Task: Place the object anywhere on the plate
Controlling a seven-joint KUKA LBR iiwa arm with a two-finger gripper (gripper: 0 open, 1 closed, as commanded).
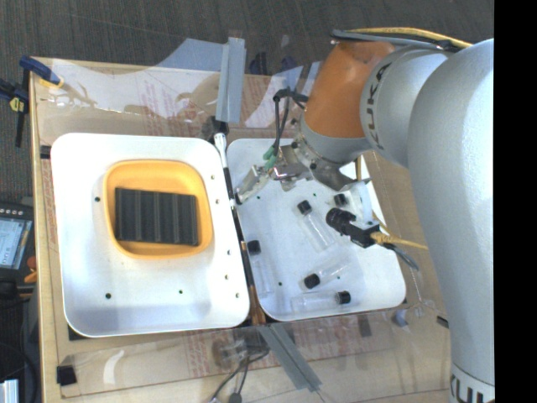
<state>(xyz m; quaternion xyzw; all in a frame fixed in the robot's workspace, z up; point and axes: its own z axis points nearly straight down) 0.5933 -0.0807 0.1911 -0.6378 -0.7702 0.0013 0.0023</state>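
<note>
I have the grey arm (436,141) coming in from 3 o'clock, its bulk covering the right side of the view. The orange band (344,91) sits above the wrist, which bends down and toward 9 o'clock over the far half of the right bin (285,259). The claw (267,173) hangs low over that bin's 10 o'clock corner, close to the wall beside the left bin (75,250); from here I cannot tell whether it is released or clenched. The task's things, small clear vials with black caps, all lie loose on the right bin's floor: one vial (304,208) near the middle, just toward 5 o'clock of the claw, a second vial (312,281) toward 6 o'clock, a third vial (342,296) at the 5 o'clock corner, and a fourth vial (252,248) against the 9 o'clock wall. In the left bin the yellow plate (155,175) lies flat, toward 12 o'clock of the bin's middle, with a dark ridged slab (158,217) resting on it. Both bins sit side by side on the tabletop (126,107)
</note>
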